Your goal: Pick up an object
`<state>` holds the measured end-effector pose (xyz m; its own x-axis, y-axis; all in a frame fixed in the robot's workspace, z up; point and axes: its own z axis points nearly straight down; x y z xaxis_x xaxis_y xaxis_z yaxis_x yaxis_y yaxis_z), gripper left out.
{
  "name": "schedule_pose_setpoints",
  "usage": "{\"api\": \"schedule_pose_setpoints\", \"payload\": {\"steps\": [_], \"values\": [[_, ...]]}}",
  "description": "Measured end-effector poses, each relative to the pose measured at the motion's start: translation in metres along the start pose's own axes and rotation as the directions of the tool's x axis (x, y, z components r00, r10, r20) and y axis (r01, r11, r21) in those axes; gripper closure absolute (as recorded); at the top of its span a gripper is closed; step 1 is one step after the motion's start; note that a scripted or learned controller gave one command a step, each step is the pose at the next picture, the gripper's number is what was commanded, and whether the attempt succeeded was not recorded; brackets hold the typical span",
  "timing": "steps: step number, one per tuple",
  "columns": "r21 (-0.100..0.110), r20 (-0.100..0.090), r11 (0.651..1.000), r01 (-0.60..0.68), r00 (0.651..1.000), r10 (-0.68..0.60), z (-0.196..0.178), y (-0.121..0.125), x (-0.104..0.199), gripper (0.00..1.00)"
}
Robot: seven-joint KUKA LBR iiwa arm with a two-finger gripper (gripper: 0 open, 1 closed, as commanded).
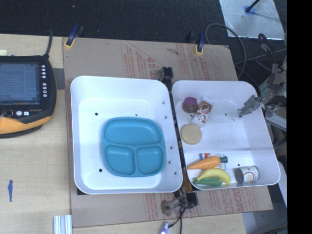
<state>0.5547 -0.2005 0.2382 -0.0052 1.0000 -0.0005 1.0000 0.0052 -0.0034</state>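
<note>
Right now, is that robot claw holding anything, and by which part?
Nothing is held. The gripper hangs over bare floor of the right bin, apart from the toy food.

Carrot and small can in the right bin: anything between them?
Camera view: beside the carrot, a colourful packet; then bare floor of the right bin up to the can.

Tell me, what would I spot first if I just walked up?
Probably the big blue divided plate in the left bin. Next, the bright toy food near the right bin's front edge: an orange carrot and a yellow banana.
</note>
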Motion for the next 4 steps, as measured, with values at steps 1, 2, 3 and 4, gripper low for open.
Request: {"api": "schedule_pose_setpoints", "payload": {"steps": [1, 2, 3, 4], "values": [[-0.003, 0.001, 1.000, 0.001, 1.000, -0.001, 0.113, 0.052, 0.044, 0.00], [-0.018, 0.005, 1.000, 0.000, 1.000, 0.000, 0.131, 0.053, 0.080, 0.00], [-0.040, 0.012, 0.999, -0.004, 1.000, 0.005, 0.133, 0.035, 0.090, 0.00], [-0.001, -0.002, 1.000, 0.003, 1.000, -0.003, 0.135, 0.085, 0.097, 0.00]]}}
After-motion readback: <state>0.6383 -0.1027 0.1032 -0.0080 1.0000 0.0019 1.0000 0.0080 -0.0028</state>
